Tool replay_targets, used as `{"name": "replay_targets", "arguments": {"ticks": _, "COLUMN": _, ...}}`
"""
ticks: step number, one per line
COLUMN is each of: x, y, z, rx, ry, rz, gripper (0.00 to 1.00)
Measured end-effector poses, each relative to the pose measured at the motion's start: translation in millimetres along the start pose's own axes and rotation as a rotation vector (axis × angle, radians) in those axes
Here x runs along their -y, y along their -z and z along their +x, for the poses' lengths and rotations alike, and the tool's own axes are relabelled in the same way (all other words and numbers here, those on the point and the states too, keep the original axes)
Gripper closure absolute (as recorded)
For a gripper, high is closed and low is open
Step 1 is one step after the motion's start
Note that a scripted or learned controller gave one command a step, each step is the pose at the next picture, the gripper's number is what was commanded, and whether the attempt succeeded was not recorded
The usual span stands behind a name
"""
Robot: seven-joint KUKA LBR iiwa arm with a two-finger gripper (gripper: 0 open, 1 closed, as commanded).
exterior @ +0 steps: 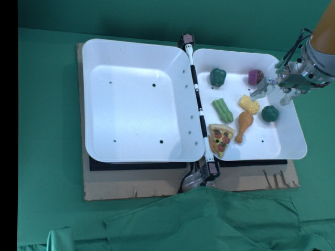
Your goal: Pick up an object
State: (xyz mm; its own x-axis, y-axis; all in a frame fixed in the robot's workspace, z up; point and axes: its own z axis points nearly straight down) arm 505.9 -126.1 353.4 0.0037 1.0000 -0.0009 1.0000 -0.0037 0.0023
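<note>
Gripper sits over the upper right part of the right bin, arm coming in from the right. Fingers look spread wide, nothing between them: one tip near the yellow corn piece, the other toward the bin's right wall.

All candidates are in the right bin:
- purple toy, just left of the gripper
- corn, just below-left of it
- dark green round toy, below it
- green pepper, near the top left
- green asparagus-like bundle and chicken drumstick, mid bin
- pizza slice, against the divider

Left bin is the likely drop side.

My read: open stance suits an approach, with the purple toy or corn as nearest targets. Items are spaced apart, so finger clearance looks fine. Corn touches the drumstick, so there is some nudge risk.
</note>
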Motion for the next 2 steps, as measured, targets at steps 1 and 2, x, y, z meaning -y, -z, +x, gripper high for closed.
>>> {"name": "replay_targets", "arguments": {"ticks": 1, "x": 26, "y": -9, "z": 102, "rx": -0.004, "ry": 0.011, "rz": 0.003, "gripper": 0.00}}
{"name": "replay_targets", "arguments": {"ticks": 2, "x": -9, "y": -78, "z": 86, "rx": 0.000, "ry": -0.001, "rz": 0.007, "gripper": 0.00}}
